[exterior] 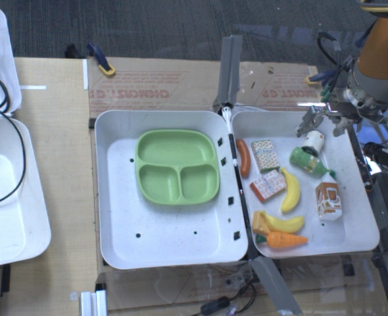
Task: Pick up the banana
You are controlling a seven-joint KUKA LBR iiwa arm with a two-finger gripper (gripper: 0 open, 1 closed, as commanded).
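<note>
Yellow banana [291, 191] lies mid right bin [358, 239], long axis running roughly top to bottom in my view, between a small red-and-white box [267, 185] and a carton [328, 201]. My gripper [325, 118] hangs over the bin's far edge, grasping nothing I can see. I must come toward the near side and slightly left.

Two white bins [108, 176] sit on a tan bench [49, 110]. The tray [177, 166] is pale green. One banana [291, 191] is yellow, as is the second [283, 224]; the carrot [286, 240] is orange, the sausage [244, 158] red-orange, the bottle [309, 161] green. The arm [381, 45] shows grey and orange.
</note>
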